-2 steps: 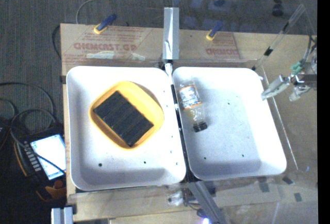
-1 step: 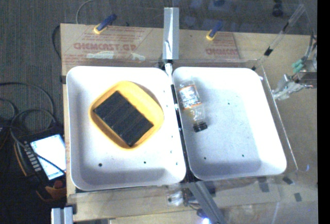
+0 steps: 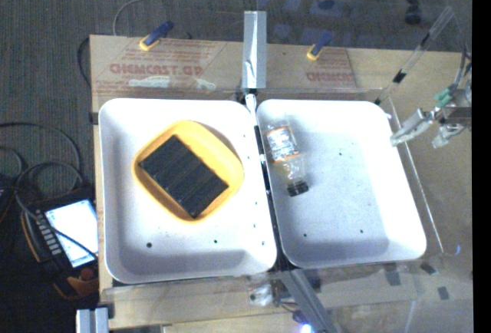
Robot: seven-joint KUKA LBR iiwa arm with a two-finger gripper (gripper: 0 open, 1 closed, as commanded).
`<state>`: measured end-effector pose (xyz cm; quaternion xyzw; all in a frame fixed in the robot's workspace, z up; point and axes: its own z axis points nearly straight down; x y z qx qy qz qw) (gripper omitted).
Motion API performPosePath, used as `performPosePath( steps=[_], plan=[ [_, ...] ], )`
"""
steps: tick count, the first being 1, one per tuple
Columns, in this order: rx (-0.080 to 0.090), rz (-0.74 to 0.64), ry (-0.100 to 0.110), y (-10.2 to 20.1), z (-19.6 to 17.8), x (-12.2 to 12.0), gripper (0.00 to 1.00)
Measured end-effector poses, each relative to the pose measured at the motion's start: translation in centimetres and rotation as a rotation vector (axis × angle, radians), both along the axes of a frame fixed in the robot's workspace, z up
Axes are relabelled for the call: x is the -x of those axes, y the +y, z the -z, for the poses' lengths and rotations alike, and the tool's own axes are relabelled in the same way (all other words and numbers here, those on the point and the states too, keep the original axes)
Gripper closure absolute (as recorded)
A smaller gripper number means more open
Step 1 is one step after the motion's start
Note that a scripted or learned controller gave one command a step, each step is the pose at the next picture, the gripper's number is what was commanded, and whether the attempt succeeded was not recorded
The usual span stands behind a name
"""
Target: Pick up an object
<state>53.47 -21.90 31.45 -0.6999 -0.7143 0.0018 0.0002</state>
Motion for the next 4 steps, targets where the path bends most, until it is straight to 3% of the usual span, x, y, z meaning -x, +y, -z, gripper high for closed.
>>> performPosePath(
  steps=[1, 2, 3, 4],
  plan=[
    [-0.003, 0.117, 0.002, 6.8, 10.1, 0.4, 0.0],
    [-0.001, 0.12, -0.004, 9.7, 22.1, -3.5, 0.0],
    [0.003, 0.149, -0.011, 10.7, 22.2, -4.3, 0.0],
    [0.001, 0.096, 0.0, 16.2, 13.2, -7.5, 0.0]
  ],
)
